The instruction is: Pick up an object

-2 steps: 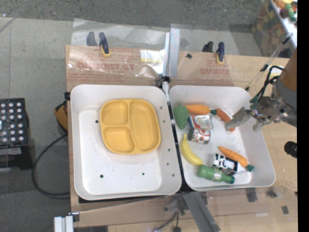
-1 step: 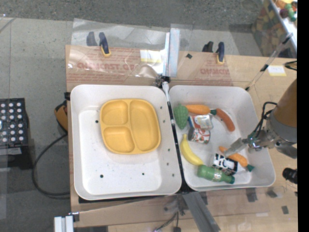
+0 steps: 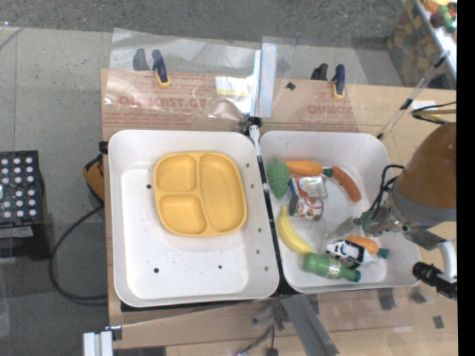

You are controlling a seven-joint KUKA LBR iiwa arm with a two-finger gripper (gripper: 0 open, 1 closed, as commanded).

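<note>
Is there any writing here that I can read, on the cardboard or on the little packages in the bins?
Red print on the cardboard behind the left bin, under clear plastic: upside down and blurred, not readable.
Red print on the cardboard behind the right bin: also upside down, too blurred to read.
Label on the crushed can in the right bin: too small to read.
Label on the green bottle: none legible.

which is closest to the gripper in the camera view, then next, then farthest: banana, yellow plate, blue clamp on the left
From the gripper:
1. Banana, in the right bin, to its left in the view.
2. Yellow plate, in the left bin.
3. Blue clamp, beyond the left bin, at the back of the bench.
</note>
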